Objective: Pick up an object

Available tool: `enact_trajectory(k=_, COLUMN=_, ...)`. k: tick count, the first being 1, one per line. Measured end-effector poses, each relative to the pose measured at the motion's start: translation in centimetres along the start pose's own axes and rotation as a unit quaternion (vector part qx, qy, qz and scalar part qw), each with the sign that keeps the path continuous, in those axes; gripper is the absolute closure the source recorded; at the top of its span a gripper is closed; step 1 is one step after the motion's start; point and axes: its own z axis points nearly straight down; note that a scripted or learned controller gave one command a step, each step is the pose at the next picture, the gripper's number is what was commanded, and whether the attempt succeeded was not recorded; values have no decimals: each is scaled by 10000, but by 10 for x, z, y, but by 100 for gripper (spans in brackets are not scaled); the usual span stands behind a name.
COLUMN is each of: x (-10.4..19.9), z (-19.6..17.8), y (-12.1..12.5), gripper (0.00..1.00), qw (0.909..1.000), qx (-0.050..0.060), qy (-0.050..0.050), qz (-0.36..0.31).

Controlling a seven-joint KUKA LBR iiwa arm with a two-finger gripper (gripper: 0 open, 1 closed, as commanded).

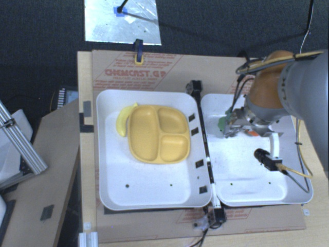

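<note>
Two white bins sat side by side on the bench, and you would have read them from left to right. Your left bin held a yellow tray with three compartments, lying flat in its upper middle. A banana lay against the tray's left edge, partly tucked under it, curving from the tray's top left corner downward. A black divider ran between the two bins, from the top of the bins down to their near edge.

Your right bin was where the arm worked. It came in from the right, its grey body large at the frame's edge and the orange band just left of that. The wrist bent downward into the bin's upper half, so the gripper pointed down and to the left, low over the bin floor. A green object showed just at the gripper's left side, touching or nearly touching it, and a small orange thing peeked out just beneath the wrist on the right. You could not tell from this view whether the fingers were open or closed, nor whether they had either object between them. A black connector with a yellow cable hung below the wrist, over the bin's right part.
</note>
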Motion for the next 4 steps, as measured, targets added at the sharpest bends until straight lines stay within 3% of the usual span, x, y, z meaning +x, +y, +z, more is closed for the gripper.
enact_trajectory(k=4, x=-13, z=-197, y=12, gripper=100, qw=10000, qx=-22, qy=-3, qz=-33)
